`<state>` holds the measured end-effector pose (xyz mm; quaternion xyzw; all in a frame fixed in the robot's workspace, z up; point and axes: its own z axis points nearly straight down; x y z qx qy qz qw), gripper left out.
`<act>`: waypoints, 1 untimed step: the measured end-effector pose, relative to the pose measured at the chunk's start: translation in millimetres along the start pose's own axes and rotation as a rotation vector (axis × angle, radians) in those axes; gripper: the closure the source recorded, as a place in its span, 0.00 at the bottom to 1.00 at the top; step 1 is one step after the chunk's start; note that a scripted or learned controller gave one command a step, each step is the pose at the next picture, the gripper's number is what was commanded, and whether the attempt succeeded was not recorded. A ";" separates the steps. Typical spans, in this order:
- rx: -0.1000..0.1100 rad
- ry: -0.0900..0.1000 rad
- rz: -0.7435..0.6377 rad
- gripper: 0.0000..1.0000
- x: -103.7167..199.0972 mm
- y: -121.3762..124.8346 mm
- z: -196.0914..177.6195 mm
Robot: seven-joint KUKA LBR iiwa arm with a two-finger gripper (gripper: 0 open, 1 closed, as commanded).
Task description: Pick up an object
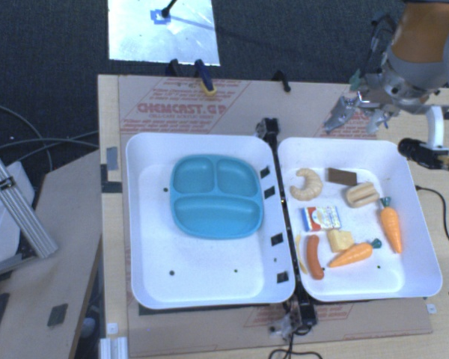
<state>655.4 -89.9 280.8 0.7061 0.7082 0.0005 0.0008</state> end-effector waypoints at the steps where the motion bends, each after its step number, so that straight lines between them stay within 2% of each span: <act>1: 0.001 -0.001 0.000 0.00 0.1 8.9 45.2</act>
